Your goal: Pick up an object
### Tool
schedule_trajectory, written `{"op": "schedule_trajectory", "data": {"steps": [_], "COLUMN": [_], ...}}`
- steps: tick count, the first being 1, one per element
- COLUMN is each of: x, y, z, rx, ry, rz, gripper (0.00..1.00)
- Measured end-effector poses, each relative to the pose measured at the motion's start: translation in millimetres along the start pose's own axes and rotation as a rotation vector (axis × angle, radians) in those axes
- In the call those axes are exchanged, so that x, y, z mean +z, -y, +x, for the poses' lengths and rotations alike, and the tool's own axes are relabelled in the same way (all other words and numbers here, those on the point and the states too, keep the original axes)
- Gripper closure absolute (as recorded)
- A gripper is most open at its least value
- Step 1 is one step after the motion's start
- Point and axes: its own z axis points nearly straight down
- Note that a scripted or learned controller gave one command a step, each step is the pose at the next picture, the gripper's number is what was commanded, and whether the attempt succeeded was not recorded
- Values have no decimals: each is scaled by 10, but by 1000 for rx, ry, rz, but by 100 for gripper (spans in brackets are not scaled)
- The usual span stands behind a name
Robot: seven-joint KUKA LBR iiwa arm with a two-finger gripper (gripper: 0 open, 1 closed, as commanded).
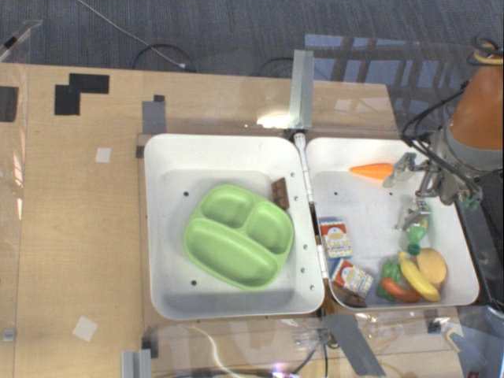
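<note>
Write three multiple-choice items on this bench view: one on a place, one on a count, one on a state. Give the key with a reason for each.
1. Where does the green plate lie?
A. In the left bin
B. In the right bin
C. On the bare bench

2. How many small printed cartons lie in the right bin?
A. None
B. Two
C. Five

3. How does the carrot lie?
A. Standing on end
B. Inside the green plate
C. Flat on the bin floor, alone near the far wall

Key:
1 A, the plate fills the middle of the left bin.
2 B, one carton lies near the divider and another just below it.
3 C, the carrot lies on its side, apart from the pile with the banana, and the claw hangs to its right.
</note>
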Motion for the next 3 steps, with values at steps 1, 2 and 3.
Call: {"op": "schedule_trajectory", "data": {"steps": [1,2,3], "x": [1029,1059,1049], "y": [544,480,188], "z": [123,594,773], "rx": [4,26,43], "ry": [1,7,13], "rz": [2,3,5], "gripper": [0,0,0]}}
